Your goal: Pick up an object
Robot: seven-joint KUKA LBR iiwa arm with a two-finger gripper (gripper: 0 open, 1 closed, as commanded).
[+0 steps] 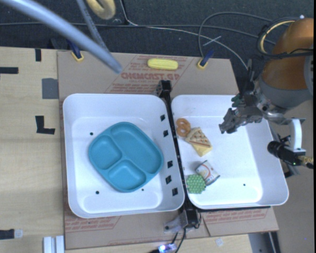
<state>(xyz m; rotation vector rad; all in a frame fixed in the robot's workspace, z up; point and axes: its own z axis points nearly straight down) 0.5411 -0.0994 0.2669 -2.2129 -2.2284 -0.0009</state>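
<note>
On the desk, the left bin [73, 141] carries a blue divided plate [125, 156], lying flat and well apart from the arm. Beyond the bins, at twelve o'clock, a yellow corn cob [163, 64] rests on the cardboard.

The right bin [263, 178] holds the likely targets, bunched along its left side: a small pretzel [183, 126], touching a wedge of sandwich [199, 140] just below it, then a small can [206, 172] and a green round piece [196, 183] near the front wall.

The gripper [229, 124] hangs over the right bin's upper middle; whether its jaws are spread or pressed together cannot be told, and nothing shows between them. From the jaws the sandwich lies at about eight o'clock, near, the closest piece, its long axis running from ten to four. The pretzel sits at nine o'clock; the can lies toward seven, farther off.
</note>
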